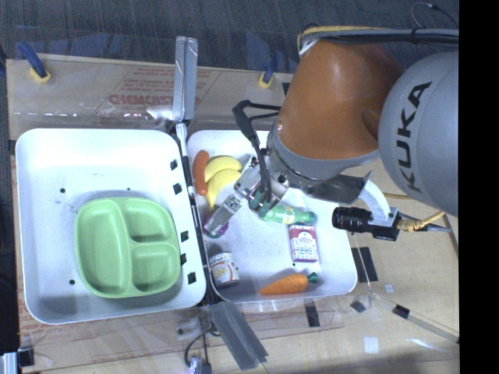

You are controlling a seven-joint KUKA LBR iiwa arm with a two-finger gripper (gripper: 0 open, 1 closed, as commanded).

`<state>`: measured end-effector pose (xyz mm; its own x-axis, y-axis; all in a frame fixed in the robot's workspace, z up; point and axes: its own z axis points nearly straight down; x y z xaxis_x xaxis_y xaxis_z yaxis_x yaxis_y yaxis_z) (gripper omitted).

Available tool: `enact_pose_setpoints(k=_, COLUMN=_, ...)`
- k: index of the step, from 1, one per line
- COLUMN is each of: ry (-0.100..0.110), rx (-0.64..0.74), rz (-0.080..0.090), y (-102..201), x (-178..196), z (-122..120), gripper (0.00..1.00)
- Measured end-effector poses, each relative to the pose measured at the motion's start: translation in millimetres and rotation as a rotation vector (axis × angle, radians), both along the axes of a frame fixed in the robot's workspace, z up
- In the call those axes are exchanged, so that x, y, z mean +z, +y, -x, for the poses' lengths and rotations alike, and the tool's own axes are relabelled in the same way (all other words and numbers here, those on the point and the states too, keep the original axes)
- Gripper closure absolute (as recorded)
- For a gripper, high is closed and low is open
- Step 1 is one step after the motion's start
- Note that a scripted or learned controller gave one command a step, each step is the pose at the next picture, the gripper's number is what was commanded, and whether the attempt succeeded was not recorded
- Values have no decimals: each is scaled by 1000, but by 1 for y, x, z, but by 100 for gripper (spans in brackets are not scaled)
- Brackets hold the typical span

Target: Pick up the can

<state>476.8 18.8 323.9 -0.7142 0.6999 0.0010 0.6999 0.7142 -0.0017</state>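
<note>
**Gripper low over the right bin, can standing at the near left corner**

At the near edge of the right bin [343, 283] a carrot [285, 285] lies flat, its green end pointing right. Just left of it, in the near left corner of this bin, stands the can [223, 269], upright and close to the wall that divides the two bins. Nothing touches the can. A little farther in, a small red and white packet [303, 244] lies flat, and beside it, toward the far side, a green bottle [287, 214] lies on its side.

The gripper [226, 213] hangs near the middle of the right bin, slanted toward the left, its tip over a small purple object [216, 225]. It is apart from the can, which sits nearer to the camera. I cannot tell if the fingers are open or closed

Behind the gripper a yellow banana [221, 176] and an orange vegetable [200, 170] lie against the far left side. The left bin [39, 232] holds a green divided tray [129, 248]. The orange band of the arm [335, 100] covers the far right of the bin
</note>
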Motion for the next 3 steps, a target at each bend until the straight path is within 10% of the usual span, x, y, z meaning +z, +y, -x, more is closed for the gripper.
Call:
enact_pose_setpoints(k=1, ry=4, rx=-316, rz=3, y=63, x=-85, z=1, gripper=0)
enact_pose_setpoints(k=2, ry=-3, rx=-83, rz=-1, y=183, x=119, z=1, gripper=0)
enact_pose_setpoints(k=3, ry=-2, rx=-83, rz=0, y=182, x=119, z=1, gripper=0)
